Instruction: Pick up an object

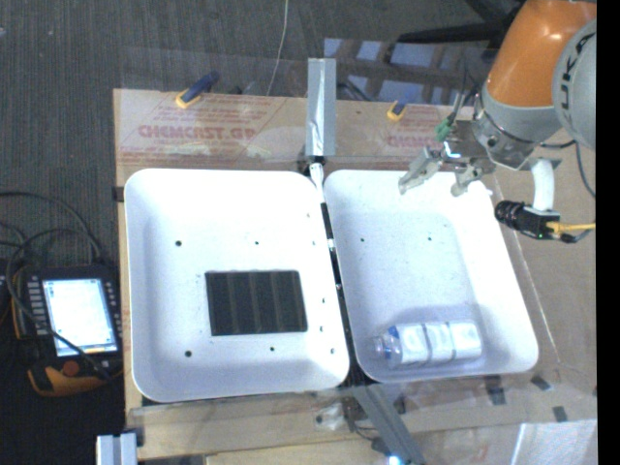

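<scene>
Clear plastic bottle (429,343) lying in glossy white bin (387,260), open metal hand (439,177)

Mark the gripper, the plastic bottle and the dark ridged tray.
gripper (439,175): camera view, midway between its spread fingertips.
plastic bottle (431,342): camera view, on its white label.
dark ridged tray (256,302): camera view, on its middle.

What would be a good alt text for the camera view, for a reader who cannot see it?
The robot arm's end effector, fingers spread and holding nothing, hangs over the far edge of the right white bin. A clear plastic bottle lies on its side near that bin's front wall. The left bin holds a flat dark ribbed panel.
</scene>
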